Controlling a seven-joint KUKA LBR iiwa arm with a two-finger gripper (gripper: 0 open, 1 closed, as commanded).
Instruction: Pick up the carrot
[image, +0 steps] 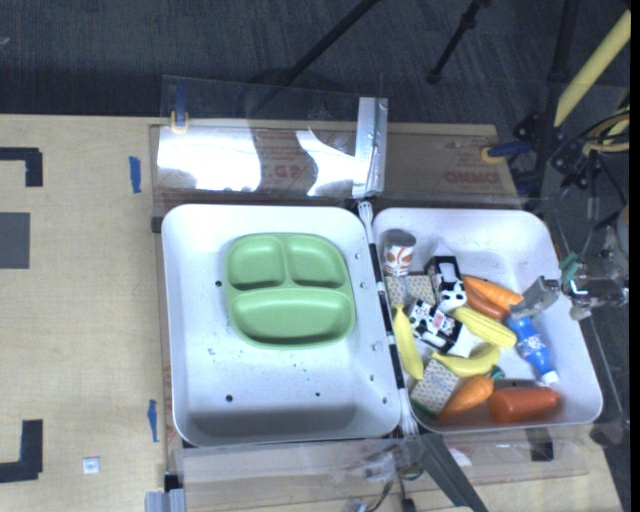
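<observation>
From my feed the tool hangs at the right bin's right side, grip state unreadable, holding nothing visible; carrot lies just left, long axis running left-right.

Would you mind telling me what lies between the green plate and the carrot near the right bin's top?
In the camera view, between the green plate and the carrot lie the bins' rims, a paper cup and a cow toy.

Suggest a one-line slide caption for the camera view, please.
Gripper at the right bin's edge near the carrot; green tray in the left bin.
</observation>
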